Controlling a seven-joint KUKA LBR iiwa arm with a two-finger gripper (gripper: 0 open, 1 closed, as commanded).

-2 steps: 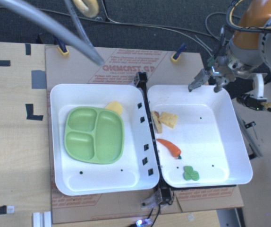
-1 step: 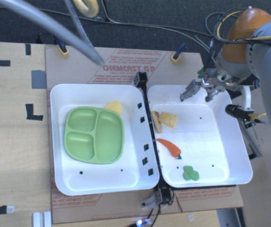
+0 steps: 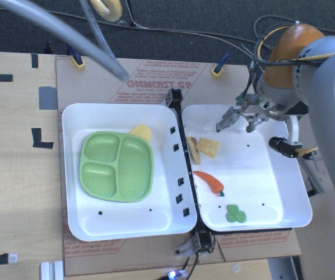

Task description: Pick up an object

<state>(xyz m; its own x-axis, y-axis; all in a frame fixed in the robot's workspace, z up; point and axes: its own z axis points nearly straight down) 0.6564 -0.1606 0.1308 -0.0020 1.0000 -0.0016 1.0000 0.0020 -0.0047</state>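
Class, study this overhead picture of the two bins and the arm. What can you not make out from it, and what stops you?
- Yellow object in the left bin: mostly hidden behind the green tray, so its shape is unclear.
- Tan pieces in the right bin: too small and blurred to identify.
- Green item: too small to name.
- Arm beyond the orange band: cut off by the right edge.

High slanted view (fixed) over both bins (image 3: 68,156)
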